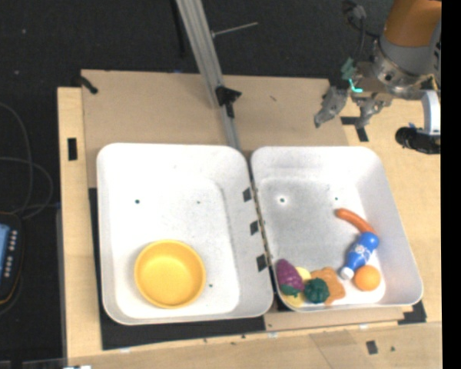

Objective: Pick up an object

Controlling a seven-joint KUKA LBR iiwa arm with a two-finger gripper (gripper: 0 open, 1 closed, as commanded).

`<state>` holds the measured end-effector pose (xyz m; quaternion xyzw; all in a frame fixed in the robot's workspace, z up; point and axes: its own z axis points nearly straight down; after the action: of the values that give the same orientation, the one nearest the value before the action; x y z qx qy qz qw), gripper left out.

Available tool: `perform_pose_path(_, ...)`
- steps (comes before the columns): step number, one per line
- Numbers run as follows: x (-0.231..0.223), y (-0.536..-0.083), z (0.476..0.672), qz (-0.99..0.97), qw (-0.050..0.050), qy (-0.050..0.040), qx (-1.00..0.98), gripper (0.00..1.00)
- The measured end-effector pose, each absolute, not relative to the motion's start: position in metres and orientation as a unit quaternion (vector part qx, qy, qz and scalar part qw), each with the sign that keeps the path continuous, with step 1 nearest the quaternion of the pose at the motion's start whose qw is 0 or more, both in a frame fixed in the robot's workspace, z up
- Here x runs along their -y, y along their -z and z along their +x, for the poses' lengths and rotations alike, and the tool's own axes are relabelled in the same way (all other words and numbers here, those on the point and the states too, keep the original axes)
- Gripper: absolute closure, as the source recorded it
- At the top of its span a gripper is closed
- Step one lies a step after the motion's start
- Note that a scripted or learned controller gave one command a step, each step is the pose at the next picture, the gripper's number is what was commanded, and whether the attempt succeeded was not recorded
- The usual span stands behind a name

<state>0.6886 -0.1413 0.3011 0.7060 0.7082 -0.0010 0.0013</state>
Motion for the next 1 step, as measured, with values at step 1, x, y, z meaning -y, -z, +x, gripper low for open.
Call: perform_pose_path(1,0.1423,-0.2593,0.6882,0.707,0.000,0.0018,-0.707,0.00)
